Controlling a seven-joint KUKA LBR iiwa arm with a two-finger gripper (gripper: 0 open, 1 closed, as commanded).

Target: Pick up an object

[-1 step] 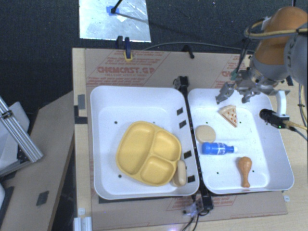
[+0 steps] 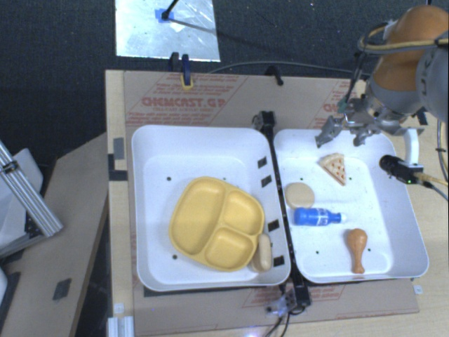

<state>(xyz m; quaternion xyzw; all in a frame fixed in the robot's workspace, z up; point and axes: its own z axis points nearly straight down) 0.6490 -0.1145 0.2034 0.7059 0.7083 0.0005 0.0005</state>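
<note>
My gripper (image 2: pixel 344 132) hangs over the far edge of the right bin (image 2: pixel 393 209), fingers spread open with nothing between them. Just below it a pizza slice (image 2: pixel 334 168) lies in the bin. Closer to the front lie a round tan cookie (image 2: pixel 299 194), a blue bottle (image 2: pixel 316 217) on its side and a chicken drumstick (image 2: pixel 357 248). In the left bin (image 2: pixel 158 188) sits a yellow divided plate (image 2: pixel 216 223), and a small bread roll (image 2: pixel 263 251) rests against its right front corner.
A black divider (image 2: pixel 278 202) runs between the two bins. Beneath them lies a cardboard sheet (image 2: pixel 196 97) with clamps at its far edge. A metal frame (image 2: pixel 24 195) stands at the left.
</note>
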